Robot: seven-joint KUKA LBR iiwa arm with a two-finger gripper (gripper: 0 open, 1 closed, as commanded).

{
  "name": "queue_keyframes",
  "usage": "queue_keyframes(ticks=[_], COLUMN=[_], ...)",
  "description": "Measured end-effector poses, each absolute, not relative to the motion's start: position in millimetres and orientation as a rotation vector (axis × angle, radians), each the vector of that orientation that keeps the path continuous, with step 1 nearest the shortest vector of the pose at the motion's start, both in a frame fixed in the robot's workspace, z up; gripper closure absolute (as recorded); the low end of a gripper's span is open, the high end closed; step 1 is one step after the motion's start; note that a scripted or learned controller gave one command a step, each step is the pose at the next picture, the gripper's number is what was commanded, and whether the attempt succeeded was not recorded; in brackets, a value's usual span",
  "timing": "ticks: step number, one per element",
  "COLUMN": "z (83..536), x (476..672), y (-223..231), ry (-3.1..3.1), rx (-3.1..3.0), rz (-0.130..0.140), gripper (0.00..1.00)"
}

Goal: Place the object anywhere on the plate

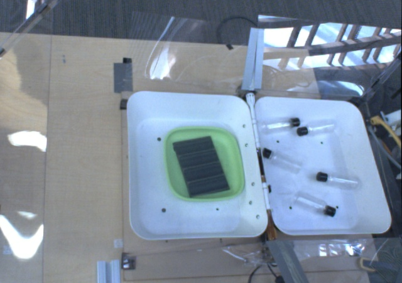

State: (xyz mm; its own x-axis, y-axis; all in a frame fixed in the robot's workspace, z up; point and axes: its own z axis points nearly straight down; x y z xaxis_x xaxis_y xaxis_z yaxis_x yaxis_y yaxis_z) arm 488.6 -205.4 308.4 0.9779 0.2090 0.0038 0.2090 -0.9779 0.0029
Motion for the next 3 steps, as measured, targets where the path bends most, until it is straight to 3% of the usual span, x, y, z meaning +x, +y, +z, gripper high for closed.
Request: queue_keyframes(ticks=[1,3], z=[326,313], x=[488.8,488.8], y=[-206,-205], ry=[0.33,0.326], rx=[3.118,3.122], rz=[0.011,0.007], gripper=[0.0,0.0])
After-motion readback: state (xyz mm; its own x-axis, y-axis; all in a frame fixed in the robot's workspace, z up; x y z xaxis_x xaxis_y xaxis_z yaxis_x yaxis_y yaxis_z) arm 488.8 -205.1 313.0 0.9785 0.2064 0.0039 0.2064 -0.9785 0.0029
